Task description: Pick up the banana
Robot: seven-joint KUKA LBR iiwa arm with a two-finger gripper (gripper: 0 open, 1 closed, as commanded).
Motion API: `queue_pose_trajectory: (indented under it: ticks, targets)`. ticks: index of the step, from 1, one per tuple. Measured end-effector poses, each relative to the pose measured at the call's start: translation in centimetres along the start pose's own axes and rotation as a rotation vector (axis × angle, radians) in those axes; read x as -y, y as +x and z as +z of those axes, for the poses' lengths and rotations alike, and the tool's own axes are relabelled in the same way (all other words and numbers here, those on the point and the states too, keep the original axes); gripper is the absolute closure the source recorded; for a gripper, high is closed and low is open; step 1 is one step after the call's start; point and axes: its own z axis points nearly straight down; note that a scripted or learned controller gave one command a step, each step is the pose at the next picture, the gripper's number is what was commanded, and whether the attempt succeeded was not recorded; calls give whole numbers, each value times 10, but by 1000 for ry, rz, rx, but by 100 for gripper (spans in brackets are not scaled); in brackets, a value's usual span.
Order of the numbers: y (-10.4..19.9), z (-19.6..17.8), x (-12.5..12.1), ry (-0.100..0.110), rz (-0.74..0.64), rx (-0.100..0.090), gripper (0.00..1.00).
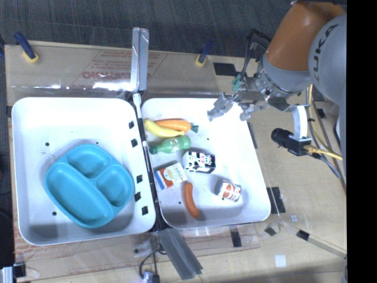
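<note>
Banana [158, 128]: lying in the right bin [250, 152], near its back left corner, touching the carrot [174, 124] along the far side, green bottle [171, 145] just in front.
Gripper [219, 110]: hovering above the right bin's back edge, well apart from the banana, nothing between the fingers, which look spread apart (small and hard to read at this angle).
Weight: probably light, likely a toy.
Surface: smooth, curved, likely to slip if pinched near a tapered end.
Stiffness: judged firm enough for a plain pinch.
Hold: across the thick middle, fingers straddling the short width.
Risk: catching the carrot too, given the contact.
</note>
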Motion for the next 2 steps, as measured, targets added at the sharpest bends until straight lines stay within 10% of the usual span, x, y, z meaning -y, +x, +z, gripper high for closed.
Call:
queue_pose_trajectory:
  ticks: [1,2]
  targets:
    - [9,97,-30,0,-2,0,0]
    - [101,92,-40,-1,73,0,0]
